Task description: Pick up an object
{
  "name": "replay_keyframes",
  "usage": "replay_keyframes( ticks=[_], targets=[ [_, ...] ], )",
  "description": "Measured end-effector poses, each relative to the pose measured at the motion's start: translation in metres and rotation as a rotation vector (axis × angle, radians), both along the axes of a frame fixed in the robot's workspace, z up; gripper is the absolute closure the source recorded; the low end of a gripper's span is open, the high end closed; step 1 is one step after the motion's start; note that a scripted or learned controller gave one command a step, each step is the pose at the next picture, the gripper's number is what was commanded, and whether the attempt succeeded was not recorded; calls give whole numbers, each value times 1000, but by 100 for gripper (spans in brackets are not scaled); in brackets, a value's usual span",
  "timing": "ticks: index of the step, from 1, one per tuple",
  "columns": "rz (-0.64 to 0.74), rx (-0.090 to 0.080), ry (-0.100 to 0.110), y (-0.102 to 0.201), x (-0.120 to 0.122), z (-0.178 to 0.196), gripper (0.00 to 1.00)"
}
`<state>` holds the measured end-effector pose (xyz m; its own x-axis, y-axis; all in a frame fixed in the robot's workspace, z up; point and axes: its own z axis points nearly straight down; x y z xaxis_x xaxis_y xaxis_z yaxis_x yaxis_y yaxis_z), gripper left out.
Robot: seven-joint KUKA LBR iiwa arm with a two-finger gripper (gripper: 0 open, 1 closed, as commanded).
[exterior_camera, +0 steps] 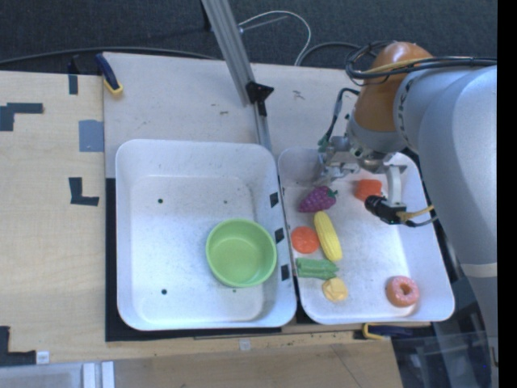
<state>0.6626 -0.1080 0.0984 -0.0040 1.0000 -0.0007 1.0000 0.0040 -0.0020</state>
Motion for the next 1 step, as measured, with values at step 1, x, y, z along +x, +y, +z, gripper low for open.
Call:
replay_keyframes(
  ticks=[1],
  targets=[
    [-2, 1, -5, 1, 4, 43, 100]
  ],
)
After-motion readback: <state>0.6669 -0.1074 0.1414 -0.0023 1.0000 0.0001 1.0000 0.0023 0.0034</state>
